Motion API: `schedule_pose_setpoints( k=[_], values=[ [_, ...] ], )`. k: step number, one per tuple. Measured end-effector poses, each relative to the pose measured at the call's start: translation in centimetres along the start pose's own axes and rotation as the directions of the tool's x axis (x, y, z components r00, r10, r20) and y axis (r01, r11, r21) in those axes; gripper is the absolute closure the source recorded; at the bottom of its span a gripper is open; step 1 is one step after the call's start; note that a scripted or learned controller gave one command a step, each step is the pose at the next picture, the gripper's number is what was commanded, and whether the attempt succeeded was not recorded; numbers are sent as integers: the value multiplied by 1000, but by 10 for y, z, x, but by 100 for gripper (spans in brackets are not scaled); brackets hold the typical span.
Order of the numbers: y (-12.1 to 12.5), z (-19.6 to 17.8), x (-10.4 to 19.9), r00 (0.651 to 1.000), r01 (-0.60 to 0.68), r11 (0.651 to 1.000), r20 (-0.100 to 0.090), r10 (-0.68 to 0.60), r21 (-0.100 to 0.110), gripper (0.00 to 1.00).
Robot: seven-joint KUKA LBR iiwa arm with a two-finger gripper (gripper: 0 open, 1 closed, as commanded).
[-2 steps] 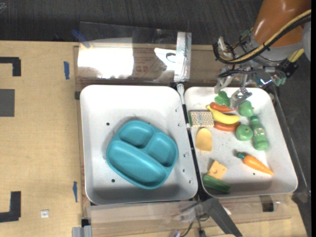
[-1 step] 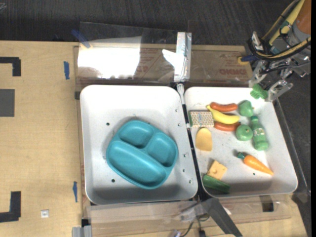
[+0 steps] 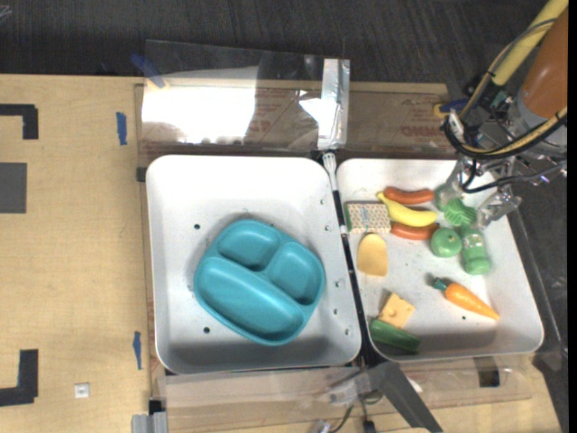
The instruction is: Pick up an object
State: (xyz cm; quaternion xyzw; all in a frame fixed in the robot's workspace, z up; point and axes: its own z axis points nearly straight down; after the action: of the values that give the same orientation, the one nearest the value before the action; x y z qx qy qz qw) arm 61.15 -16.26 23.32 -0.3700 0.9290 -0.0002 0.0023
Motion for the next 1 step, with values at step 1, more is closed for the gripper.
schedule_pose_setpoints(
  k=[1],
  values=[
    [0, -1, 0, 1000, 0, 1000, 1, 0, 2, 0]
  ],
)
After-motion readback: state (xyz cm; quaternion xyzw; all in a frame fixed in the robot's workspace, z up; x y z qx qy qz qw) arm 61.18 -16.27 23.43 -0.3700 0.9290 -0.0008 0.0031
